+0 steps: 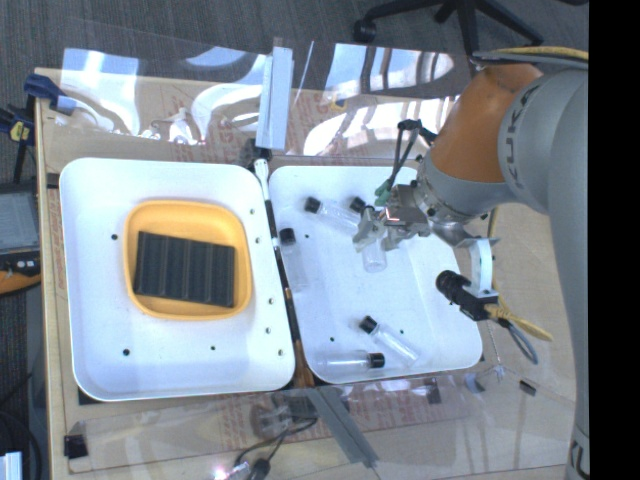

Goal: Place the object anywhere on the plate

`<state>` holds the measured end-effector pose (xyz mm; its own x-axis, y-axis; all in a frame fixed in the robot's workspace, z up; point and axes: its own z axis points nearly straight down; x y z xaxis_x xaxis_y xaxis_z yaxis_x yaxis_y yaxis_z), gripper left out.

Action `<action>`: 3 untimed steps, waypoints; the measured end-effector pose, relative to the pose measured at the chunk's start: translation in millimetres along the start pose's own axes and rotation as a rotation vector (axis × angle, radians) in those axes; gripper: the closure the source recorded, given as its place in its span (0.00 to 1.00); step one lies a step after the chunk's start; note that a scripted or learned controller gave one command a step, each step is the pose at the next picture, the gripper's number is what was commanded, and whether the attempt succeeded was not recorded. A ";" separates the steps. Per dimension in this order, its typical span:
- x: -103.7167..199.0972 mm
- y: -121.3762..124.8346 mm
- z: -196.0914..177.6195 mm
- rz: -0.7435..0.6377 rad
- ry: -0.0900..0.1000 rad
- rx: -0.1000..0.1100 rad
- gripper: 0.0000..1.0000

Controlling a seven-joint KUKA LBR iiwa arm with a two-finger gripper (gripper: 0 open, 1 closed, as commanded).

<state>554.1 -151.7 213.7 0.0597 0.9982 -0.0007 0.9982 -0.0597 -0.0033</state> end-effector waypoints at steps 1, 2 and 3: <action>73.4 -59.8 -12.0 -0.201 0.002 0.002 1.00; 116.8 17.1 23.3 -0.378 0.000 0.001 1.00; 116.6 17.2 23.0 -0.377 0.000 0.000 0.00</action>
<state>578.2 -36.4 190.5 -0.3120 0.9501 0.0005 0.9501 0.3120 -0.0033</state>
